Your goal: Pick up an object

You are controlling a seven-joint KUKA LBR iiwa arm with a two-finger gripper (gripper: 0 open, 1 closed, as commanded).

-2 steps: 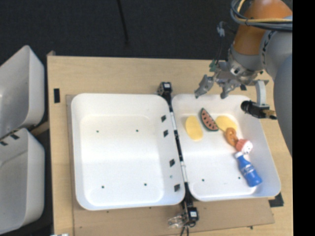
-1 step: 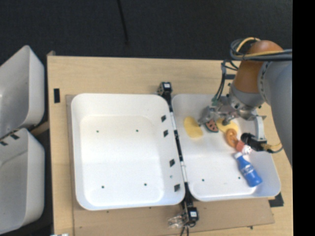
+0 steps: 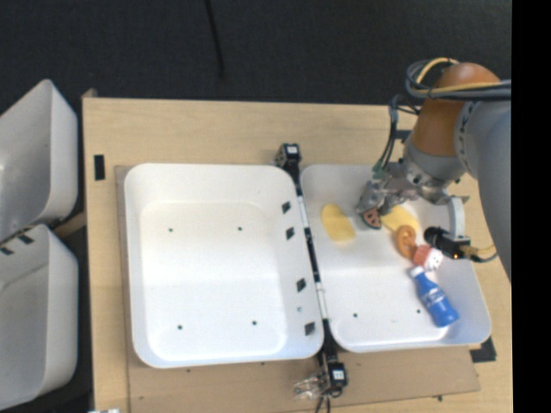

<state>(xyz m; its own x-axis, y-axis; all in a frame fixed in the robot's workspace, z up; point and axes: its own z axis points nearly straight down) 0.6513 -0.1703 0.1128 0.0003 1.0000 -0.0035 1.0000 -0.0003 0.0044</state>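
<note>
The right bin holds a pale yellow block near its left side. To the right of that block lie a yellow and orange piece, a small red and white item, and a blue bottle with a white cap. My gripper is down in the upper part of this bin, between the yellow block and the yellow and orange piece. Nothing shows between its tips.
The left bin stands beside the right one, split from it by a black clipped divider. Two white containers sit off the bench at the far left. Cables trail along the right bin's right edge.
</note>
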